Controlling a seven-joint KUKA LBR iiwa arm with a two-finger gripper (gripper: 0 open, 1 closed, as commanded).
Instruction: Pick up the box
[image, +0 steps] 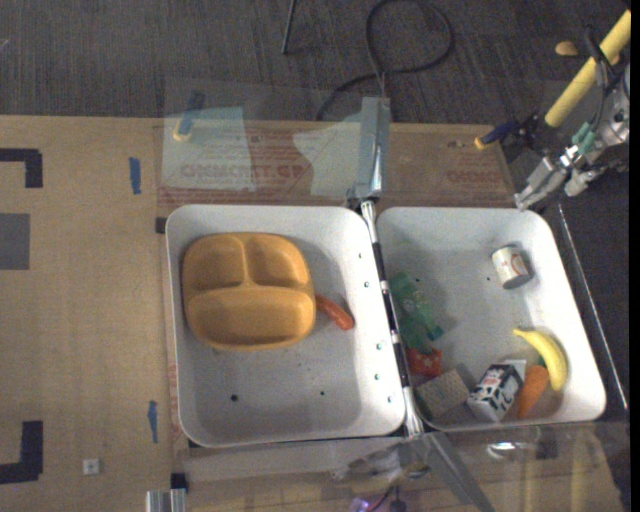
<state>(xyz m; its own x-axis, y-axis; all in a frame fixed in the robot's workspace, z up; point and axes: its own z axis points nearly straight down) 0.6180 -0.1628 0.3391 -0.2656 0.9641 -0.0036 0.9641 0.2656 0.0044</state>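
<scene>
On the cardboard-covered tabletop (80, 300) two white bins stand side by side. The left bin (285, 400) carries an orange divided tray (248, 288) toward its 10 o'clock side, and a small orange-red piece (336, 313), maybe a toy carrot or pepper, lies touching the tray at 3 o'clock of it.

In the right bin (450, 235), a green toy (413, 308) lies near the left wall, with a red item (425, 361) below it and a tan, sponge-like block (446, 391) at 6 o'clock. The box (496, 389), a small white carton with dark print, lies in the 5 o'clock part of this bin. I judge it light, stiff enough but easy to crush, with smooth sides; a hold across its two longer faces, from above, looks best. An orange carrot (533, 390) lies against its right side and the tan block is just beside its left, so there is little room for the fingers. A banana (545, 355) curves at 1 o'clock of the box, and a small can (510, 266) sits well apart at 12 o'clock.

The pincer (535, 185) hangs outside the bin, beyond its 1 o'clock corner, far from the box. I cannot tell its state.
</scene>
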